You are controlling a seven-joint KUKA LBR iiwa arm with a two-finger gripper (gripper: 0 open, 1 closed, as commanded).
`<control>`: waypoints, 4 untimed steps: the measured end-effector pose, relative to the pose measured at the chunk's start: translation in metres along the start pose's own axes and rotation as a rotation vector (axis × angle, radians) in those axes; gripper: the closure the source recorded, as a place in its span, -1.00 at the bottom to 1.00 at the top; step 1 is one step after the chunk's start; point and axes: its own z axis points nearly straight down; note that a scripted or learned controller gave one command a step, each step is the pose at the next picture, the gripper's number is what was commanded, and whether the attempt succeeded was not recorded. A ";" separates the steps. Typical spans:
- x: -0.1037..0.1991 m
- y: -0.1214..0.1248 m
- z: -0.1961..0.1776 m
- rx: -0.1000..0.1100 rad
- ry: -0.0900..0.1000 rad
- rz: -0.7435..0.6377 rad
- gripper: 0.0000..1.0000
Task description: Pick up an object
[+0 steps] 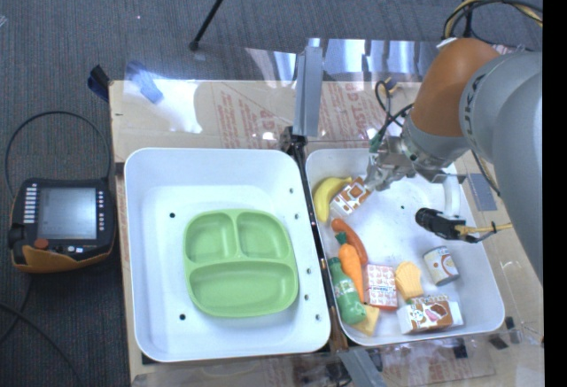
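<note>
My gripper [376,173] hangs low over the back left of the right bin [485,274]. Just to its lower left lies a small orange and white carton [352,196], close to the gripper tip; whether they touch I cannot tell. A yellow banana [325,194] curves along the bin's left wall beside the carton. Below these lie an orange carrot [351,254], a green bottle [346,290], a red and white box [382,285], a yellow cheese wedge [408,280], a small can [440,265] and a flat brown and white pack [430,314].
The left bin [151,199] holds a green divided plate [240,263]. A grey upright post [307,102] stands behind the seam between the bins. A teach pendant [62,224] lies on the floor at the left.
</note>
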 end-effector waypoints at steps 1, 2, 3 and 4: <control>0.000 0.000 0.000 0.001 0.000 0.001 -1.00; 0.016 -0.079 0.012 0.002 0.002 -0.161 -1.00; -0.017 -0.162 0.010 0.003 -0.002 -0.339 -1.00; -0.018 -0.165 0.005 0.014 0.002 -0.333 1.00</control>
